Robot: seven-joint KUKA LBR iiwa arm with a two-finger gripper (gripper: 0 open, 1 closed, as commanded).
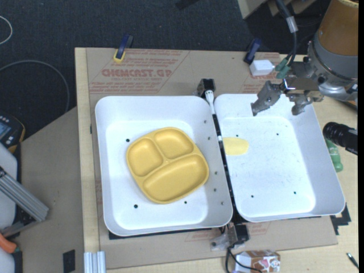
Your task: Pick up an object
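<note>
You have the gripper (280, 102) hanging over the far edge of the right bin (296, 203), its two fingers (263, 103) spread wide with nothing between them, and the grey arm (335, 44) with its orange band reaching in from the right. In that bin, a small pale yellow piece (235, 147) lies close to the left wall, well apart from the gripper and nearer to you than it. In the left bin (108, 152) a yellow divided plate (166, 164) sits flat near the middle, tilted a little against the bin's sides, its three sections facing up.
</note>
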